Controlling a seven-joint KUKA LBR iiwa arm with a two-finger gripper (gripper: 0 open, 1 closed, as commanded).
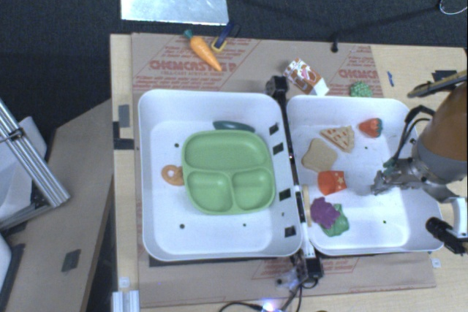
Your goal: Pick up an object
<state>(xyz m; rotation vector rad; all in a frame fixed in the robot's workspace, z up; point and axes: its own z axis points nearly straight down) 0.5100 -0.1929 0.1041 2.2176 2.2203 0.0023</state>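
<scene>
On the surface (pixel 409 270), beside each other: two white bins are seen, and the right bin (pixel 380 230) is taken as the landmark for every place below.

Arm: a grey arm with an orange band (pixel 446 131) is seen reaching over the right rim of the right bin.

Gripper: the gripper (pixel 380 183) is held low over the right half of the right bin's floor, just right of the red block; nothing is seen between its tips, and whether it is spread or pressed together cannot be told.

Red block: a small red object (pixel 331 182) is lying near the middle of the right bin.

Bread slice: a tan toast-shaped piece (pixel 319 155) is placed just above the red block, inside the right bin.

Pizza slice: a triangular piece (pixel 338 137) is set toward the far side of the right bin.

Strawberry: a red piece (pixel 371 127) is lying near the far right corner of the right bin.

Grapes: a purple and green cluster (pixel 328 215) is found near the front left of the right bin.

Left bin: the bin (pixel 157 230) to the left of the right bin is occupied by a green divided plate (pixel 225 172) and a small orange ring (pixel 173 175).

Beyond the right bin: a carrot (pixel 204 52), a small carton (pixel 305 77) and a green piece (pixel 360 90) are lying on the surface.
</scene>
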